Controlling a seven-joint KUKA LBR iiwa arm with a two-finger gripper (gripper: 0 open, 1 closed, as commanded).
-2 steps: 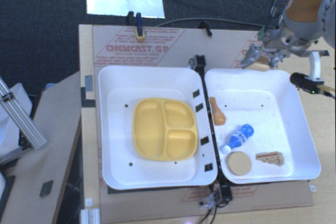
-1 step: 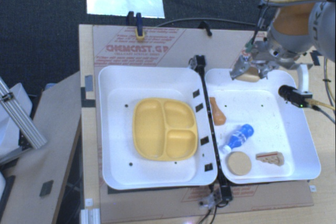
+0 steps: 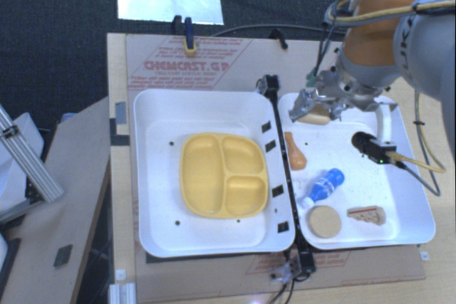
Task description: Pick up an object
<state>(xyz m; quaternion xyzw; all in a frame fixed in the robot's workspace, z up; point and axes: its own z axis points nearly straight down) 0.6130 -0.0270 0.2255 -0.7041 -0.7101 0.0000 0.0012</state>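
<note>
Nearest the camera in the right bin (image 3: 420, 224), a round tan disc (image 3: 325, 221), a wedge (image 3: 367, 215), a blue bottle (image 3: 324, 186) and an orange piece (image 3: 294, 151) lie loose and ungrasped; beyond, the gripper (image 3: 313, 105) hovers at the far rim, presumably choosing a pick.

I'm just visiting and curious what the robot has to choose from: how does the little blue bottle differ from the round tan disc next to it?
The blue bottle is blue with a white cap end; the tan disc is one plain tan colour. The bottle is long and lies on its side at a slant; the disc is round and lies flat. The bottle sits farther up the bin, the disc nearer its front edge. Both rest in the right bin, apart from the gripper.
</note>
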